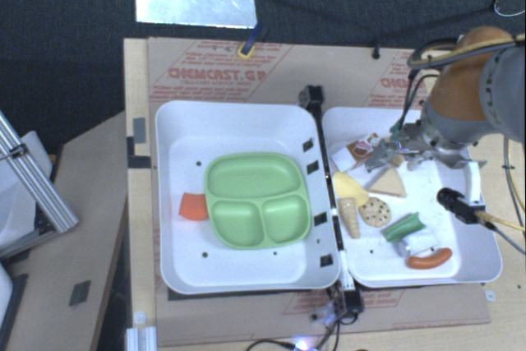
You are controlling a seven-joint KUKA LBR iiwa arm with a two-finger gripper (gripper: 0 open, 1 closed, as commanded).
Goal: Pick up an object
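Note:
My gripper [388, 156] hangs low over the back of the right bin [481, 263], right above the tip of a tan cheese wedge [391, 184]. A small brown and red pastry [360, 150] lies just to its left. Nearer the front are a chocolate-chip cookie [376, 212], a yellow piece [348, 187], a pale cone [350, 219], a green item [403, 226], a white item [422, 242] and a red sausage [429, 259]. Nothing shows as held.
The left bin [177, 263] holds a green divided plate [255, 199] and an orange piece [193, 206] to its left. The bins' shared wall [322, 177] runs down the middle. The arm's black cable plug [456, 205] hangs over the right bin's right side.

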